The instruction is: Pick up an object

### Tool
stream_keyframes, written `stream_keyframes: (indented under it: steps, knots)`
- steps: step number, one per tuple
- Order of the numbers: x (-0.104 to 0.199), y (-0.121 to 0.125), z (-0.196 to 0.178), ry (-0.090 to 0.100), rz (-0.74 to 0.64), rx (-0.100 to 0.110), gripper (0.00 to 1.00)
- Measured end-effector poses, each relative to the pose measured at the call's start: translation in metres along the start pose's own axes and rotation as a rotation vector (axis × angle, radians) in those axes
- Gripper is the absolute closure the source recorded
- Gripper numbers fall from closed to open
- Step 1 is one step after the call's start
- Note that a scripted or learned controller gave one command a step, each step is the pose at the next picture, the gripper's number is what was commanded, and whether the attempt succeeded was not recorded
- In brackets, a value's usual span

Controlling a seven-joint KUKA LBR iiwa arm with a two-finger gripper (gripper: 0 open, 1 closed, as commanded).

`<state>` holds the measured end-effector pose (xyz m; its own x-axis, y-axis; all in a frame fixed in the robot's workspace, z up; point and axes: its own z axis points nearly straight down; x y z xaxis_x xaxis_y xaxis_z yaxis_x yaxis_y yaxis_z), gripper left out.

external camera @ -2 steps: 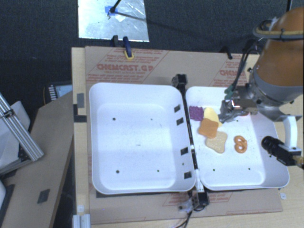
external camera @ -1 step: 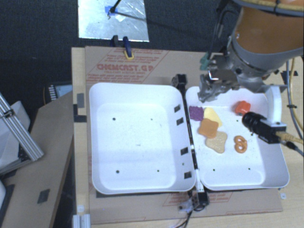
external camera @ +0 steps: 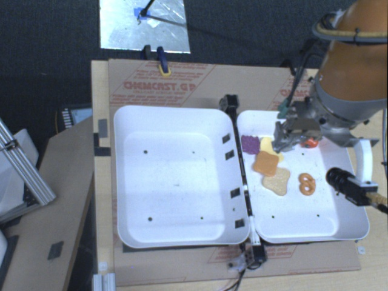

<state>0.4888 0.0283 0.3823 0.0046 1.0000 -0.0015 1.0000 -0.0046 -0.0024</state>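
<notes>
Jaws: you cannot tell from this slanted overhead view whether they are parted or closed; the gripper (external camera: 284, 143) hangs low over the right bin (external camera: 345, 223), its tip just above the yellow piece (external camera: 268, 144). Largest first: your arm (external camera: 354, 59) reaches in from the right. The left bin (external camera: 170, 174) sits beside it. Toys cluster in the right bin's upper left: an orange square (external camera: 266, 162) just below the tip, a bread slice (external camera: 277, 181), a purple piece (external camera: 250, 143) to the tip's left, a pretzel (external camera: 307, 183), a red bit (external camera: 311, 142). Nearest target, by judgement: the yellow piece, directly beneath.
</notes>
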Motion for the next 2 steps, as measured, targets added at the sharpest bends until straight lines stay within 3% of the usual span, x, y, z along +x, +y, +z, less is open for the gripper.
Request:
stream_keyframes:
  steps: [1, 2]
  knots:
    - [0.039, -0.002, -0.125, 0.005, -0.013, -0.019, 1.00]
    - [0.121, 0.008, -0.110, 0.004, -0.016, -0.003, 1.00]
